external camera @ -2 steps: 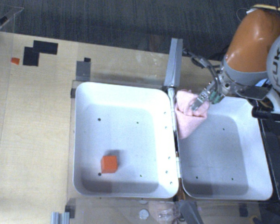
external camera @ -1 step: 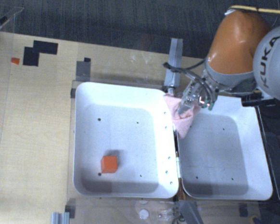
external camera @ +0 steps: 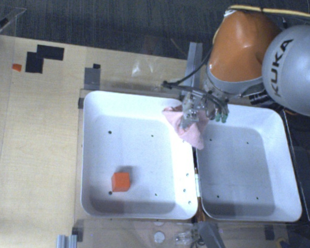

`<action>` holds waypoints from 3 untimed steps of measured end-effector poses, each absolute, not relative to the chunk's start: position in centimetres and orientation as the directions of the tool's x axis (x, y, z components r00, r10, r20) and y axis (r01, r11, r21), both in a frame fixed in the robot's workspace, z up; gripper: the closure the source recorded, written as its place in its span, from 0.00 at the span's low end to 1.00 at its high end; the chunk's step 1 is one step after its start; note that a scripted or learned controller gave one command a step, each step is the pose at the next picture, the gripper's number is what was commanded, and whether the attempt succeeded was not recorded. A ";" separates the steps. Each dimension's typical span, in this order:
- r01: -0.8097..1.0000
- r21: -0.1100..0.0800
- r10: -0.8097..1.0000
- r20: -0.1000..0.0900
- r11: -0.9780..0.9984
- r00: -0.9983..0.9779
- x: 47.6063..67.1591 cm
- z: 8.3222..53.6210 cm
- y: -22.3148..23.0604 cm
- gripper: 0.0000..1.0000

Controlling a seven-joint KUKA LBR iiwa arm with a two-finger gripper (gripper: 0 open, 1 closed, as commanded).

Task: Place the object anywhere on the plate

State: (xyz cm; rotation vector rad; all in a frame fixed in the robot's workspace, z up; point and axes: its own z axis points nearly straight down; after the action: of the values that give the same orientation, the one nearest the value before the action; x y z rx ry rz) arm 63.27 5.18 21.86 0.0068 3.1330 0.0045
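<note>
In the camera view, the grey KUKA arm with its orange band [external camera: 241, 44] is reaching in from the upper right of the frame, and its two-finger gripper [external camera: 194, 117] is hanging over the inner edge where the two shallow white bins are meeting, just above the centre of the picture. A soft, crumpled pink cloth-like object [external camera: 185, 127] is dangling from the gripper, its upper part sitting between the fingers and its lower fold drooping down over the divide between the bins; so the pincer is clenched on that pink piece and is carrying it clear of the bin floors, as far as this slanted look is showing. The left white bin [external camera: 97, 143] is occupying the middle of the frame, and a small orange block [external camera: 121, 182] is lying on its floor toward the lower left, well apart from the gripper. The right white bin [external camera: 280, 157] is sitting beside it toward the right of the frame. No distinct plate is standing out, so the target is probably one of these bins. Judging by this, the pick-up is looking done, while the carry, the lowering and the release are remaining.
</note>
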 end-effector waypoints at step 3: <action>0.000 0.004 0.000 -0.005 1.000 -1.000 61.8 22.6 21.2 1.00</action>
State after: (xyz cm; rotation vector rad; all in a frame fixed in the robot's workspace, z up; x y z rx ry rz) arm 61.76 21.19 22.57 -0.0008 3.1369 0.0055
